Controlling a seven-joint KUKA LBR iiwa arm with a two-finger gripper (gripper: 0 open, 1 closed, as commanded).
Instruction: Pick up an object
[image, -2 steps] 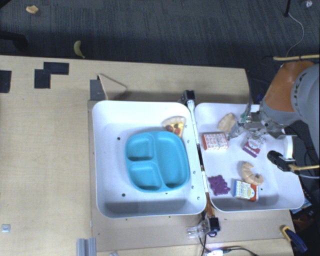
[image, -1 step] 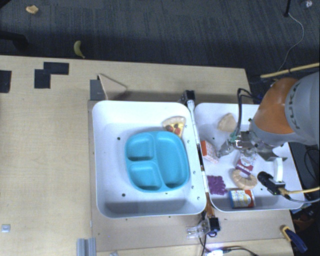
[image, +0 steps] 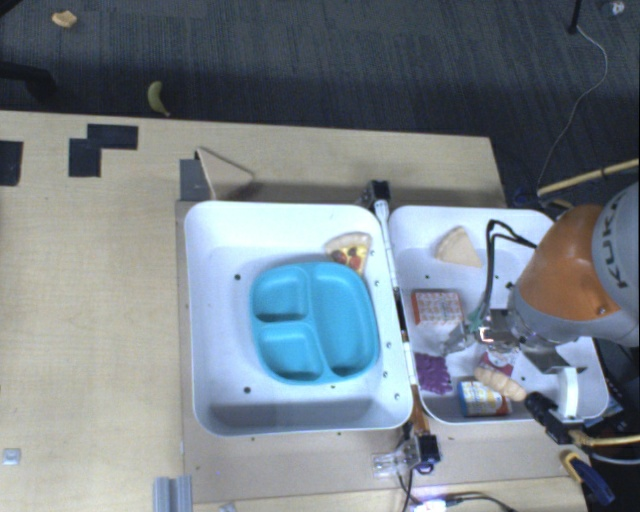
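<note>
- The gripper (image: 487, 338) hangs low in the right bin (image: 420, 235); whether its jaws are spread or closed, I cannot tell.
- A tan, finger-shaped object (image: 498, 382) lies just below it, long axis running left to right.

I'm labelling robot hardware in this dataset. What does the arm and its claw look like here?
The arm is a rounded grey body with a broad orange band above the wrist. A thin black cable loops along it. The claw is a small grey metal part with a lit spot.
</note>
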